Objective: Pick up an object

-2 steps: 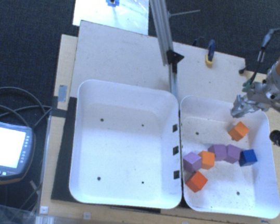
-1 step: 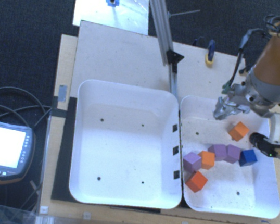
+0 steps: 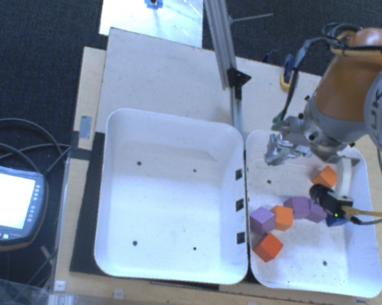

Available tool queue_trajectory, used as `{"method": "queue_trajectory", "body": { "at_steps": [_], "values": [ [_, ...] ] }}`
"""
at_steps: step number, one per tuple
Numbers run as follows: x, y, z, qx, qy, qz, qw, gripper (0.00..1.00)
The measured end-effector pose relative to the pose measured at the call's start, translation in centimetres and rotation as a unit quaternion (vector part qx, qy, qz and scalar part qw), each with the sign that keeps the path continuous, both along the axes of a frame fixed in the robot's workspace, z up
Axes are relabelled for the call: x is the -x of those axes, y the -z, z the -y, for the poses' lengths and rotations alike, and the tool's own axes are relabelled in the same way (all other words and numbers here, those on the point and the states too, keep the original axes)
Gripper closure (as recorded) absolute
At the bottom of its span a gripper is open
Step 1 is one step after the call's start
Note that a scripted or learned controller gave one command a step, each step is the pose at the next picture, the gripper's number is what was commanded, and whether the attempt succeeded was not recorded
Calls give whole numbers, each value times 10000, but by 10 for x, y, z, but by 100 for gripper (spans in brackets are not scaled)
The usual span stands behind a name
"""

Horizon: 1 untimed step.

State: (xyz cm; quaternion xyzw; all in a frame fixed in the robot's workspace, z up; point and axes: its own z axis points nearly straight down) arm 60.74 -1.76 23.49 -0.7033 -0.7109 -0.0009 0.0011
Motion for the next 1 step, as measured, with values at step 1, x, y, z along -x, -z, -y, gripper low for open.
{"method": "queue_trajectory", "body": {
  "at_steps": [1],
  "values": [
    [-1,-4,-63,-2,-4,11,10000,100]
  ]
}}
